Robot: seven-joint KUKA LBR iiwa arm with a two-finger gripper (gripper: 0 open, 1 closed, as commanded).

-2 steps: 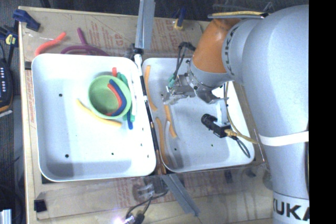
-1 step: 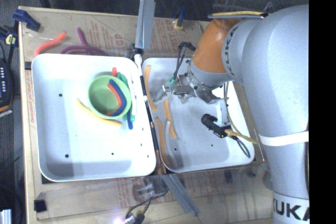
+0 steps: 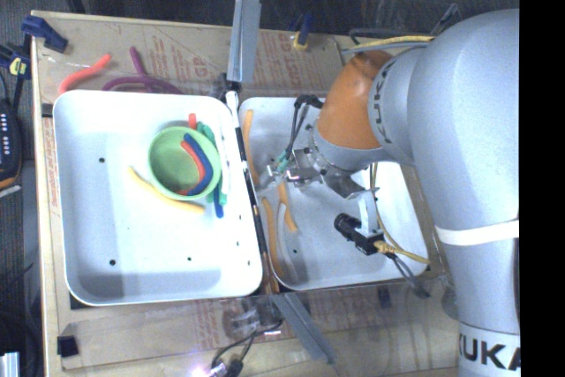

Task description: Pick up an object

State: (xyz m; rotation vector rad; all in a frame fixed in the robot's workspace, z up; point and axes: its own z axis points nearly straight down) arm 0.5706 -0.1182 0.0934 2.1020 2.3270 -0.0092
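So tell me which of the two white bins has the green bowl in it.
The left bin, away from the arm. The green bowl sits in it with coloured sticks; the right bin has the arm over it.

The left bin is my landmark on the tabletop. A bowl sits in it, with thin sticks lying across the bowl. Right of it, touching, lies the other bin, where my hand reaches in among sticks.
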